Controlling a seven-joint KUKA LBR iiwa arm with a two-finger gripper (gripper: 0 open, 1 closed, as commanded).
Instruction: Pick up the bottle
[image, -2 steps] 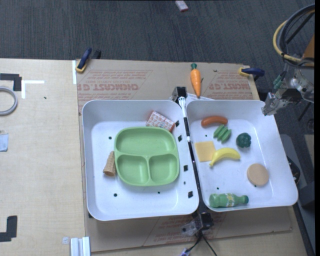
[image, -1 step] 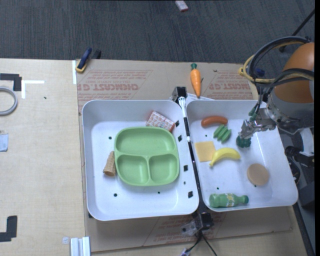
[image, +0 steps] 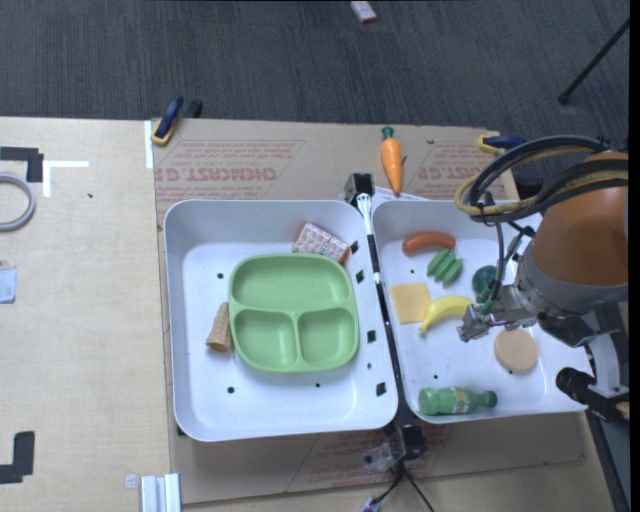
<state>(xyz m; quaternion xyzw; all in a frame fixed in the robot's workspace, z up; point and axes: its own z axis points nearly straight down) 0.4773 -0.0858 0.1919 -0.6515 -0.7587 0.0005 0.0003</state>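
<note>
A green bottle (image: 456, 400) with a yellow label lies on its side near the front edge of the right bin (image: 440, 425). My gripper (image: 478, 325) hangs over the middle of that bin, above and a little right of the bottle, close to the banana (image: 443, 312) and the tan round piece (image: 516, 352). Nothing shows between its fingers. The arm's orange band and grey body cover the bin's right side.
The right bin also holds a red sausage (image: 429, 241), a green pepper (image: 445, 266), a yellow cheese slice (image: 408, 302) and a dark green item (image: 485, 282). The left bin (image: 190, 400) bears a green divided plate (image: 294, 312), a cork-like piece (image: 219, 328) and a patterned packet (image: 320, 241). A carrot (image: 390, 158) lies behind the bins.
</note>
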